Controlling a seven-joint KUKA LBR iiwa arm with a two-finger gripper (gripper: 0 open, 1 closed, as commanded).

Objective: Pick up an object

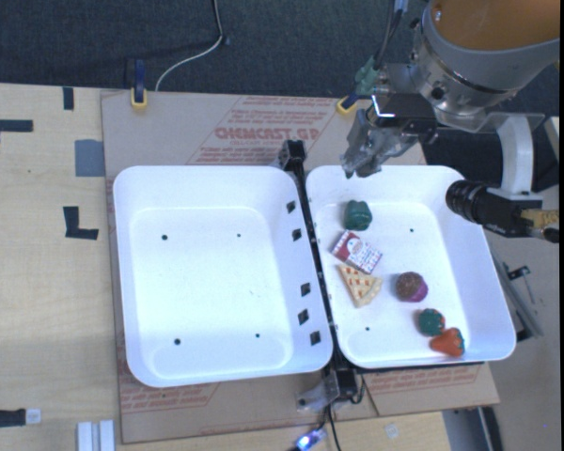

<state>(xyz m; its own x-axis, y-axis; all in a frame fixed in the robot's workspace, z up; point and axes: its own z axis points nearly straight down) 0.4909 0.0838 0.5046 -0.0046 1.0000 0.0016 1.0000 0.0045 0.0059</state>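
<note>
You've grabbed nothing so far: gripper (362, 164) hangs above the green ball (358, 215), grip state not discernible.

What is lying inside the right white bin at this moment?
The right bin holds six things: a dark green piece, a red-and-white packet, a waffle wedge, a purple-brown ball, a small green piece and an orange-red piece. The gripper covers the bin's far rim.

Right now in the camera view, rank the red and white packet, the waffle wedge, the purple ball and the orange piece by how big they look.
1. red and white packet
2. waffle wedge, close to the packet
3. purple ball
4. orange piece, though it looks about as big as the ball, so I would not separate them.
</note>
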